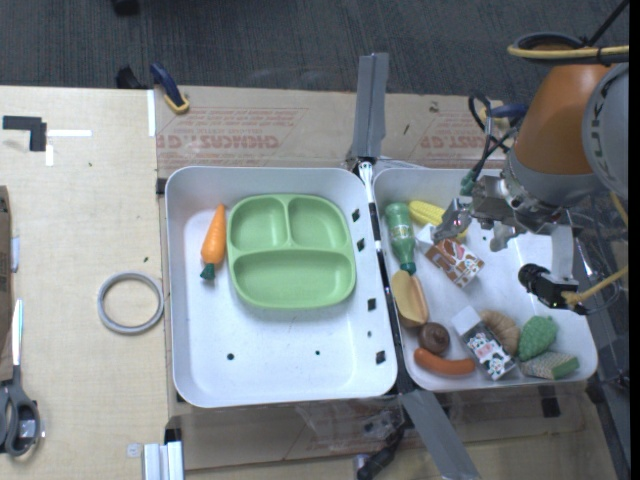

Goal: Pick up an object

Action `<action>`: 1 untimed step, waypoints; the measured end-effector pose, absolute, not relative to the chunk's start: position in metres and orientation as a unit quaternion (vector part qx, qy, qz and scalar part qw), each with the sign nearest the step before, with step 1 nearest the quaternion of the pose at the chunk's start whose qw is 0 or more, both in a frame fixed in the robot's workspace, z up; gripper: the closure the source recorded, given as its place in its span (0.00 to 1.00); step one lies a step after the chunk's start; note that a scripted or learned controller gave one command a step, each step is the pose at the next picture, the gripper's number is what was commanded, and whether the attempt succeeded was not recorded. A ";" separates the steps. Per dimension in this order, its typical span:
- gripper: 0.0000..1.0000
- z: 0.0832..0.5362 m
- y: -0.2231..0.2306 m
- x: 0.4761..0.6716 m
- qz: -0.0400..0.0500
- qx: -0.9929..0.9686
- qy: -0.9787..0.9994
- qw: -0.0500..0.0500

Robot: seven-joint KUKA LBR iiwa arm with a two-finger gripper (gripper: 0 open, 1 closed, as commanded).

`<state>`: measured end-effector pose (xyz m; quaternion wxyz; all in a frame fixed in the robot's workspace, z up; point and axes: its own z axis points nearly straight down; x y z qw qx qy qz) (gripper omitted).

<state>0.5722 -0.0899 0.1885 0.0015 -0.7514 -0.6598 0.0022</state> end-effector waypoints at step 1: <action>0.00 0.089 -0.097 0.604 0.002 -0.734 -0.679 0.000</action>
